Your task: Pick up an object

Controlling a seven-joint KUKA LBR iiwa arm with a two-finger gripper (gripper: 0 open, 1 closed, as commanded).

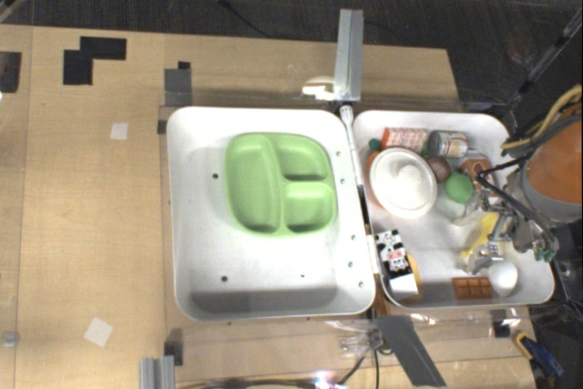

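- The bench [82, 232] carries two shallow white bins side by side.
- The left bin [196, 269] holds a green compartment tray [280, 183], lying flat near the bin's centre.
- The right bin [537, 291] holds a cluster of small objects.
- A white bowl [403, 180] sits in the left half of the right bin, upright.
- Far of the bowl lie an orange-labelled container [404, 138] and a grey can [449, 144], both on their sides near the far wall.
- A green ball [458, 189] rests just right of the bowl.
- A black-and-white patterned box [392, 251] lies at the near left edge of the right bin.
- A brown block [472, 288] and a white egg-shaped object [503, 276] lie near the bin's near wall, just beside each other.
- A yellow object [483, 234] lies between the green ball and the egg-shaped object.
- The arm [556, 182] reaches in from the right, over the right bin's right side.
- The gripper [499, 241] is low among the objects near the yellow object; its opening and any hold cannot be determined.
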